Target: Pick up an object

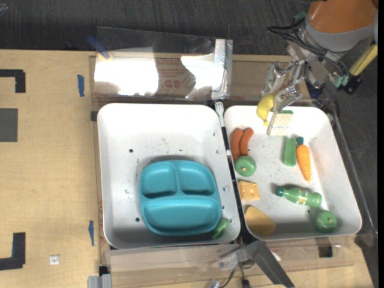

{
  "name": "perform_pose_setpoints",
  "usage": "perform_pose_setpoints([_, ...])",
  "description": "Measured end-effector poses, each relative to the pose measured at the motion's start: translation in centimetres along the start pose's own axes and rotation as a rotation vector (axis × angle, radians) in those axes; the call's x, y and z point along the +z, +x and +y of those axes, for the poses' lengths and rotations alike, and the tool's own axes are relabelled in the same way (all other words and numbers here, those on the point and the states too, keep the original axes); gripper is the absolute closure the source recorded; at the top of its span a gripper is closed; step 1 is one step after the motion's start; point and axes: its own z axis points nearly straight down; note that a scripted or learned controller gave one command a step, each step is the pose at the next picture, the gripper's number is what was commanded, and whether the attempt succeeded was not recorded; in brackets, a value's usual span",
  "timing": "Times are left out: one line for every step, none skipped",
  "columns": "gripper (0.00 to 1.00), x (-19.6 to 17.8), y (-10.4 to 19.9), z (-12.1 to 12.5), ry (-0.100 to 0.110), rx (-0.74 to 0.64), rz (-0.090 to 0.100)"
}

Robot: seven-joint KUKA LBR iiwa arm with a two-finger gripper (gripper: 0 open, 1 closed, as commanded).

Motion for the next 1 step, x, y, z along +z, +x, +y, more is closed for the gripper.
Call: perform_pose_setpoints([1.00,-3.80,0.16,-0.54,0.000,0.064,-0.002])
